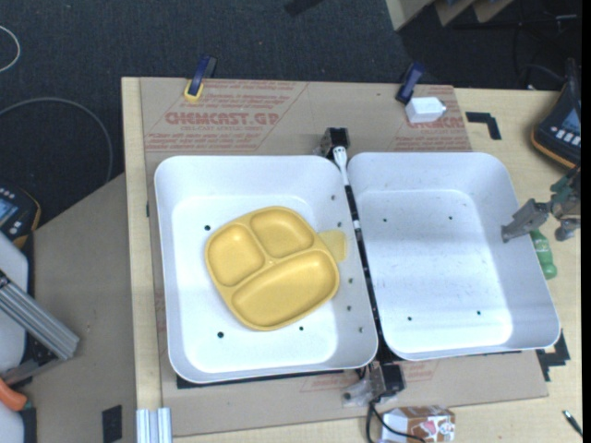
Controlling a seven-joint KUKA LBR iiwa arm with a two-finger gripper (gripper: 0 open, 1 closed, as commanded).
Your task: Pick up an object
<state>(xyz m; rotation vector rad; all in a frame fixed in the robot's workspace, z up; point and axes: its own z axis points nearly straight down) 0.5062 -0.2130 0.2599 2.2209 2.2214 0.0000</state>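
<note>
A yellow divided plate (pixel 271 267) lies in the left bin (pixel 175 201), with a small pale yellow piece (pixel 334 244) poking out from under its right side. A thin green object (pixel 548 257) lies along the right rim of the right bin (pixel 434 178). My gripper (pixel 539 229) hangs at the far right over that rim, just above the upper end of the green object. Its fingers stand apart, one grey fingertip (pixel 513 230) reaching over the bin, and nothing is clearly held between them.
The bins sit on a cardboard sheet (pixel 277 109) held by blue clamps (pixel 198 78) at the back. A small white block (pixel 425 110) rests behind the right bin. A black divider strip (pixel 355 238) runs between the bins.
</note>
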